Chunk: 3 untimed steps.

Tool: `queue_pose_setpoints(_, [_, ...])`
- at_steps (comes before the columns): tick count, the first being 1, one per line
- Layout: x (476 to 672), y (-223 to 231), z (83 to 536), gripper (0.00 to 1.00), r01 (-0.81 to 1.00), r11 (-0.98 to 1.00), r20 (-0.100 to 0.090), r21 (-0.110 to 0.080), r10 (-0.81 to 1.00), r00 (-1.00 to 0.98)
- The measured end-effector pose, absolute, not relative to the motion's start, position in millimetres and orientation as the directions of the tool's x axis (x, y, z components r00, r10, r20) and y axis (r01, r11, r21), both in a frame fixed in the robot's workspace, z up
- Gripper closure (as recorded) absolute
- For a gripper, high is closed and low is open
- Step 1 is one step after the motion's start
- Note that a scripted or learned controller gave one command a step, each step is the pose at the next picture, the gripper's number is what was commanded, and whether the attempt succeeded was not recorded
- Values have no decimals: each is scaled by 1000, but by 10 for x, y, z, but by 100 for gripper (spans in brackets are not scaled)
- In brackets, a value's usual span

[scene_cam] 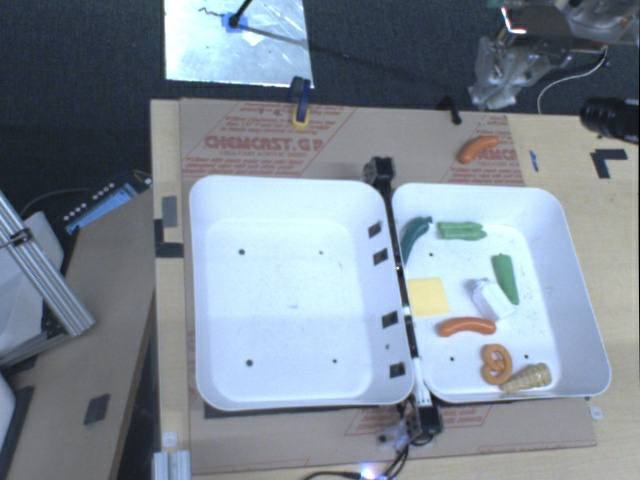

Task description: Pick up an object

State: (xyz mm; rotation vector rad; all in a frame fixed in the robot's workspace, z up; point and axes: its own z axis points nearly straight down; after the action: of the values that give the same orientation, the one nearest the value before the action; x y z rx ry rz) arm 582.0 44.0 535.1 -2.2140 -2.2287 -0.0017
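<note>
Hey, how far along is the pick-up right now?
Nothing looks picked yet. The claw hangs at the top right, outside the right bin, nothing visible in it. The yellow square, sausage and pretzel lie in that bin. Reaching, grasping and lifting remain.

Pale grey metal hand [497, 76] (somewhat blurred) with a thin white cable looping beside.

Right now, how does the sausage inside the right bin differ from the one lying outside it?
The sausage in the right bin rests on the white bin floor below the yellow square, while the sausage on the board sits on the cardboard beyond the bin's far rim. The binned one lies nearly level and looks longer; the outside one is tilted up to the right and looks shorter. Both are orange and slightly curved.
</note>
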Motion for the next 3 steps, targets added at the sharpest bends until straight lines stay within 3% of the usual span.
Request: queue_pose_setpoints(3, [4893,1270,5354,100,1000,7,2,1,1000,-7])
